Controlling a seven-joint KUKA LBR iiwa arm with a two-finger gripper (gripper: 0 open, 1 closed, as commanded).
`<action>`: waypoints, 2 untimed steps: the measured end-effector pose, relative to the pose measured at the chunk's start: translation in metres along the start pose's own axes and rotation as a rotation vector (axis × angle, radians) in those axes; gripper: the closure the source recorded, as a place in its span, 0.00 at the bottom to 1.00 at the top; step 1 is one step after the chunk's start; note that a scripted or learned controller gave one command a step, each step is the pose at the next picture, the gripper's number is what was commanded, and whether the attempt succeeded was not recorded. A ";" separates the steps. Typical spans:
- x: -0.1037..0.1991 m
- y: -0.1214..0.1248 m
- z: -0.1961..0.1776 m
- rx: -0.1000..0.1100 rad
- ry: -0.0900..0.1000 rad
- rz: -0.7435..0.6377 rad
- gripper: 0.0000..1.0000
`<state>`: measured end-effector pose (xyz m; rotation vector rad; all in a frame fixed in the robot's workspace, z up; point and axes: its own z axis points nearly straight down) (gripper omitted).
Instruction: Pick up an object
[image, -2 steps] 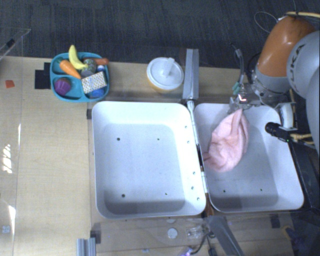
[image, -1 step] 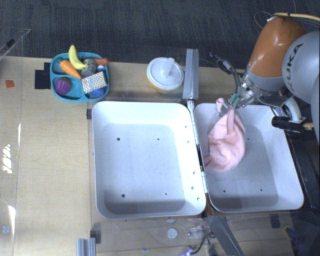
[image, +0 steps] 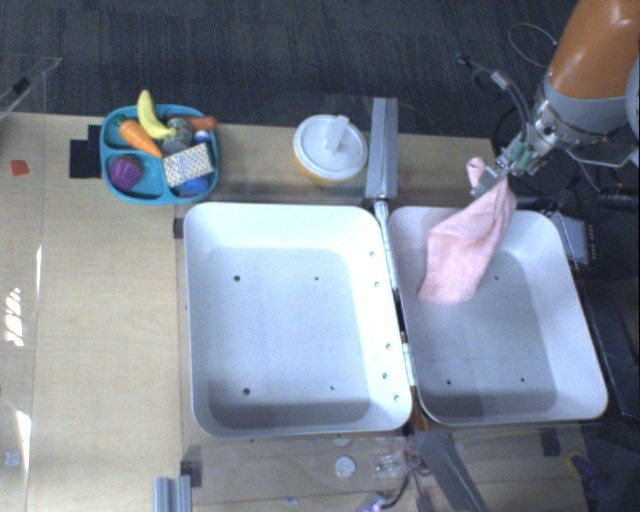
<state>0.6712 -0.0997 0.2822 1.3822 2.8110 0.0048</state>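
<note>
The gripper hung above the far edge of the right bin, at the end of the grey arm with its orange band, which reached in from the upper right of the view. Its fingers were clamped on the top corner of a pink cloth, and a small bunched tuft of the fabric stuck out just to the left of the fingertips.

From that pinched corner the cloth hung down and to the left, widening as it went (a long, limp teardrop shape). Its lower end sat over the back left part of the right bin's floor, close to the divider between the two bins; whether that lower end touched the floor or hung just clear of it could not be told. So the cloth lay below and to the left of the gripper, joined to it at the top.

The left bin stood just beside the right one, their inner walls touching along a metal strip. Behind the left bin, on the wooden bench, were a blue compartment tray holding toy food, among it a yellow banana and an orange carrot, and nearer the middle a round container with a white lid.
</note>
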 end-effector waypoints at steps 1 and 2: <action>0.010 -0.017 0.040 0.003 0.004 -0.100 1.00; 0.017 -0.007 0.113 0.003 0.005 -0.145 1.00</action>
